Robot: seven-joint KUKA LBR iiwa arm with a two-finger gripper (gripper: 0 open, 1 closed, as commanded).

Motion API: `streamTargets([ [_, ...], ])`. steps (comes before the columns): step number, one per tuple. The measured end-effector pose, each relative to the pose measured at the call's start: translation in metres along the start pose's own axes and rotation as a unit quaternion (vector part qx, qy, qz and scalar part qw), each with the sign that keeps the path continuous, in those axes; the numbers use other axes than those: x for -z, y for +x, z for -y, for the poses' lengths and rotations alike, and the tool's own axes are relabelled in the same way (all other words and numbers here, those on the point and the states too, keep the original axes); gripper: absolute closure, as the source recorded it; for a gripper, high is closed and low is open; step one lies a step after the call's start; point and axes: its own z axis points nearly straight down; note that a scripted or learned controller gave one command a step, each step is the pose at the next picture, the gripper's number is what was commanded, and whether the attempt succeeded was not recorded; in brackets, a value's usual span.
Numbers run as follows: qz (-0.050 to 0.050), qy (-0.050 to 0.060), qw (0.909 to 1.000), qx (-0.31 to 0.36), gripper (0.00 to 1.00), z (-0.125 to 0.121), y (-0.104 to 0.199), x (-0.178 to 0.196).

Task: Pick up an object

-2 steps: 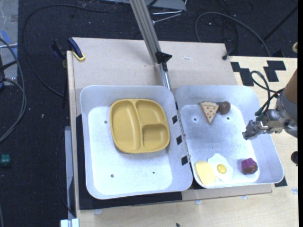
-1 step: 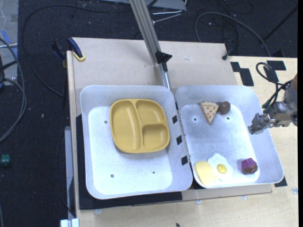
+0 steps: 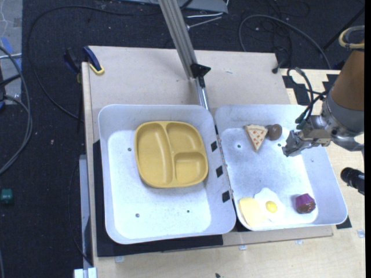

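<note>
- Objects for picking number five, all in the right bin (image 3: 324, 172): one pizza-slice toy (image 3: 255, 136) at about 11 o'clock of that bin, one small brown round piece (image 3: 274, 131) touching the slice's right side, one pale yellow block (image 3: 249, 210) at 7 o'clock, one fried-egg toy (image 3: 269, 203) just beside the block on its right, and one purple piece (image 3: 305, 203) at 5 o'clock.
- One gripper (image 3: 290, 147) hangs over the right bin at roughly 1 o'clock, just right of the brown piece and apart from it; whether the jaws are wide or narrow cannot be told, and nothing shows between them.
- One yellow divided plate (image 3: 171, 154) with three compartments lies in the left bin (image 3: 116, 213).
- Two white bins sit side by side on one table (image 3: 145, 80).
</note>
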Motion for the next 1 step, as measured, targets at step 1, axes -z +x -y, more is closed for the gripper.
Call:
streamTargets([
  [1, 0.000, 0.001, 1.0000, 0.000, 1.00, -0.0188, 0.0535, -0.0174],
])
